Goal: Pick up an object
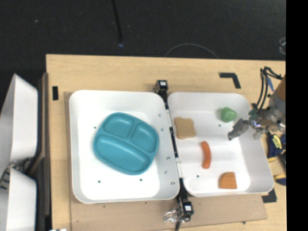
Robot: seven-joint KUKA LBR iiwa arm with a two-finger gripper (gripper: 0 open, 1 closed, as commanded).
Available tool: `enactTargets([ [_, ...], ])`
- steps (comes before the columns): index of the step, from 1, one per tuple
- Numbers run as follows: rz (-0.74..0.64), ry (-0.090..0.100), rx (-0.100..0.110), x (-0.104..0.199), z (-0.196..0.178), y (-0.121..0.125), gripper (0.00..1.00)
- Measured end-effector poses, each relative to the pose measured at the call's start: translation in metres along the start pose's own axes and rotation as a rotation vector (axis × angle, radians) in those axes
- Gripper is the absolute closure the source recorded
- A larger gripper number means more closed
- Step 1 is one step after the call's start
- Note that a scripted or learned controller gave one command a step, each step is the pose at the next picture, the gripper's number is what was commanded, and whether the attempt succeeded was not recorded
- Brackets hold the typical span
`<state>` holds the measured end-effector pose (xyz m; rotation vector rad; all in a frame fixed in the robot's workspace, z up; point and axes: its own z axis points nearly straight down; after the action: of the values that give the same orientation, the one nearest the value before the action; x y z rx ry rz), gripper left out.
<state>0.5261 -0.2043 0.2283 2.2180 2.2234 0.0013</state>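
green ball (228, 113) is my pick for the target, sitting in the right bin (211, 189) near its back right corner, just beside the gripper (239, 129). nothing touching it, well apart from the other items. gripper comes in from the right edge over the right bin, low, pointing left; only one dark finger is clear and i cannot tell whether the fingers are open or closed, nothing visibly between them. other options in same bin: tan square (185, 128) near the left wall, orange sausage (206, 154) mid-bin lying roughly front to back, orange wedge (228, 180) near front. left bin (86, 186) has a teal divided plate (126, 142), flat and wide, bad candidate. judgement on the green one: looks small, rounded, probably light toy food, maybe a bit slick, could roll or squirt out if pinched off-centre. take it across the widest part, fingers straddling the middle, come straight down. wall nearby on the back and right, so watch finger clearance there. sausage would be the fallback, grip across its short axis.
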Motion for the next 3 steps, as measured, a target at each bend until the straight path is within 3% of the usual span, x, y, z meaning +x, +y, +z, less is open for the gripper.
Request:
enactTargets([
  [2,0.004,-0.001,0.005,-0.006,0.121,-0.015,0.00],
  [3,0.007,-0.002,0.002,-0.008,0.127,-0.015,0.00],
])
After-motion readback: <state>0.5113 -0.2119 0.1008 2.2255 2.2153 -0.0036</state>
